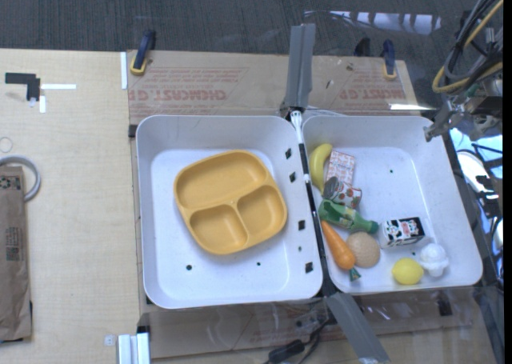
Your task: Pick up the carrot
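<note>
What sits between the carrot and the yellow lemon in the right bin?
In the camera view, a round tan ball lies between the carrot and the lemon, beside the carrot.

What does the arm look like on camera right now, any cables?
At the view's right edge, the arm's end is grey metal hardware, partly blurred. Black and yellow cables loop above it. No markings are legible.

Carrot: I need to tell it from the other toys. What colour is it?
Orange, with a green tip, seen in the camera view: carrot.
</note>
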Controlling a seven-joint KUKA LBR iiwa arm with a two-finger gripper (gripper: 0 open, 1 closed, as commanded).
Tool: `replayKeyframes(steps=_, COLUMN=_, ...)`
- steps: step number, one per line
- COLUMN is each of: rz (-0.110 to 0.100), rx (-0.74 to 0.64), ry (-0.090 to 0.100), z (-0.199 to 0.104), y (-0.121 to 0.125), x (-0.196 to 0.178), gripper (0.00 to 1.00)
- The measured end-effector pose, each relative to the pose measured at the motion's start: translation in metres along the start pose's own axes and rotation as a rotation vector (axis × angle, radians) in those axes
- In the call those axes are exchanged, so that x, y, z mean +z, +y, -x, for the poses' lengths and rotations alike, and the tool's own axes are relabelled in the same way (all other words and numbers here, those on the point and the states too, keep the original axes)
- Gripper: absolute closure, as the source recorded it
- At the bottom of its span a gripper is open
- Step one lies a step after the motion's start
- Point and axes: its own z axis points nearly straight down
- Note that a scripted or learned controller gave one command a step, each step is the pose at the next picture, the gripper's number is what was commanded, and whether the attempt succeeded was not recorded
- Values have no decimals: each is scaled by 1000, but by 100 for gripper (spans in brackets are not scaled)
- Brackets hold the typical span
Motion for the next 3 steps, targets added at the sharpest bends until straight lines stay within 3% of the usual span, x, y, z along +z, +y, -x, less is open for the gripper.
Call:
replayKeyframes(steps=1, rz=0, rx=-237, ry=1, z=-5, y=-65, x=128, gripper=0)
replayKeyframes(steps=2, rz=0, rx=-72, ry=-1, z=-1, y=-108, x=-31, gripper=0)
replayKeyframes(steps=3, rz=-1, rx=31, ry=5, z=14, y=-115, x=161, gripper=0)
